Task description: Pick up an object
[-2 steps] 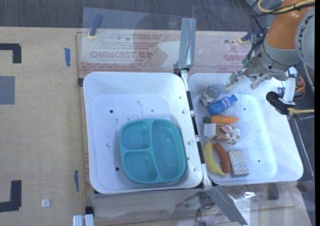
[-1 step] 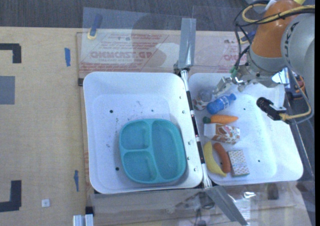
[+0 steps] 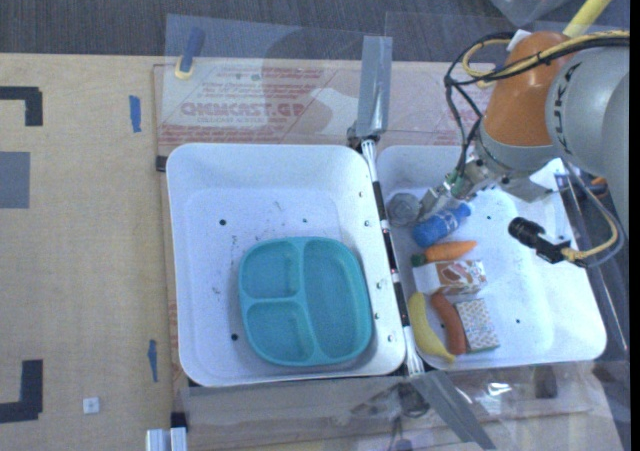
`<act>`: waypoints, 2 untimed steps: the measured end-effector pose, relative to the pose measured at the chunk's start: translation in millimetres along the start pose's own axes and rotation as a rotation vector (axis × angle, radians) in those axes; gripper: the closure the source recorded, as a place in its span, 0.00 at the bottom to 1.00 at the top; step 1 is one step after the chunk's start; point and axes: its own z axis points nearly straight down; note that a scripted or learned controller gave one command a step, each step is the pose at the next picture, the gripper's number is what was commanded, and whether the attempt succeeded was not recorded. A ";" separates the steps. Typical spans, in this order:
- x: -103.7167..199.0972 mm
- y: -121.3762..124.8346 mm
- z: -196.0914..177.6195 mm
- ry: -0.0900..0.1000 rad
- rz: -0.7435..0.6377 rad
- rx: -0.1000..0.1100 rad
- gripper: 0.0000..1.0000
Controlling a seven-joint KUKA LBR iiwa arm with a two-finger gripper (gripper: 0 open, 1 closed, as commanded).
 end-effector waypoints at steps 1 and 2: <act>14.7 -67.8 2.2 0.016 0.162 -0.002 0.00; 46.7 -99.6 1.3 0.015 0.368 -0.004 0.00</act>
